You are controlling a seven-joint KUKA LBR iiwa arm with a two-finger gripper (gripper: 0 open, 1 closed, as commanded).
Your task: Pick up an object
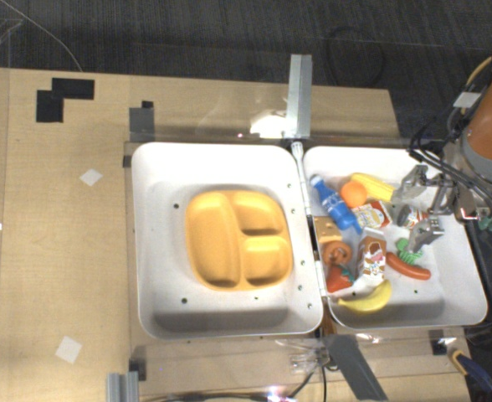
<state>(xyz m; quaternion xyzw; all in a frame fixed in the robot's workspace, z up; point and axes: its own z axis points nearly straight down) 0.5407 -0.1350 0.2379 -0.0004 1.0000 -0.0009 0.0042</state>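
The gripper (419,206) hangs over the right bin (463,296), toward its 3 o'clock side, with the arm (490,132) coming in from 3 o'clock. Its two fingers (412,182) look spread, one toward 12 and one toward 6, and nothing sits between them, so it holds no object yet. The candidates lie crowded in the bin's 9 o'clock half: a blue bottle (333,203) at about 10 o'clock, an orange ball (353,193) and a yellow piece (374,187) just beside it toward 12, a small red-and-white packet (371,216) near the centre, a red sausage (408,267) with a green piece (407,247) just at 12 o'clock of it, and a banana (366,298) at 6 o'clock. The left bin (158,224) carries only a yellow tray (238,237). The step in hand appears to be the approach. The sausage and green piece lie closest, directly at 6 to 7 o'clock of the fingers, and look the easiest targets. To do it well, the jaws should straddle the sausage across its narrow width, descend straight, and close only once both fingers flank it; the green piece touching it could be caught or nudged, so centring matters. The heaped items at 9 o'clock risk a double grasp.
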